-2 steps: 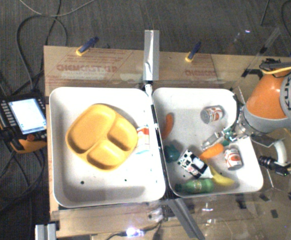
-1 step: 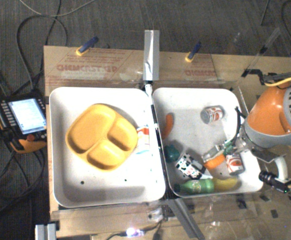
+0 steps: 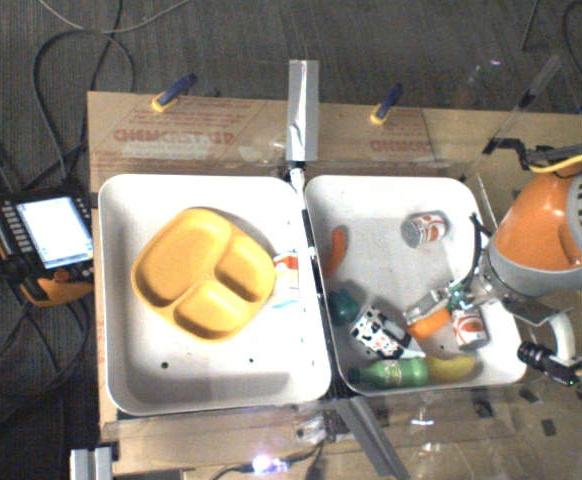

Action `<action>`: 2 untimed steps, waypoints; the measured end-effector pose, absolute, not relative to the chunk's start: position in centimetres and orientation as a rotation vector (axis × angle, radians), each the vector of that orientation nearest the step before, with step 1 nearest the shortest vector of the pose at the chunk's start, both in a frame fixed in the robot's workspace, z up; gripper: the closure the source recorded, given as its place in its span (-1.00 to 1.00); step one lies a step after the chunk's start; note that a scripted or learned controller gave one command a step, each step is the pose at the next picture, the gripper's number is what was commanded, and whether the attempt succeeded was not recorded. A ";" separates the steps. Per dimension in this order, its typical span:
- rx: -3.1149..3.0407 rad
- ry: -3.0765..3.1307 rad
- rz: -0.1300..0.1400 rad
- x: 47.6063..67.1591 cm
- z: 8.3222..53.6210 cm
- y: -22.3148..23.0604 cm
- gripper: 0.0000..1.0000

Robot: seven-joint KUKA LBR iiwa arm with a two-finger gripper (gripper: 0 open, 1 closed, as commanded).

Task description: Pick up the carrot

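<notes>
The carrot (image 3: 337, 249) lies by itself against the left wall of the right bin (image 3: 391, 190), long axis running roughly up and down the bin, with bare floor to its right. That spot makes it awkward: the wall leaves room for a finger on one side only, so a grasp would likely have to close along the wall.

The gripper (image 3: 449, 305) is well away from it, low in the bin's crowded near-right corner, down among an orange piece (image 3: 428, 322), a small carton (image 3: 469, 330), a banana (image 3: 452, 368) and a green bottle (image 3: 393, 373). From here the fingers blur into that clutter, so I cannot tell how the jaws stand.

A can (image 3: 424, 230) sits apart near the far wall. The left bin (image 3: 111, 298) holds a yellow tray (image 3: 204, 272).
</notes>
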State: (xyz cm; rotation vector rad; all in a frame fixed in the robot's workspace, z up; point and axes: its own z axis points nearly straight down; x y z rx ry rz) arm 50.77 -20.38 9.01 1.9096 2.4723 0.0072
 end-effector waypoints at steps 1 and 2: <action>1.910 2.471 0.011 50.9 9.9 -20.3 1.00; 1.911 2.473 0.011 50.9 9.9 -20.3 -1.00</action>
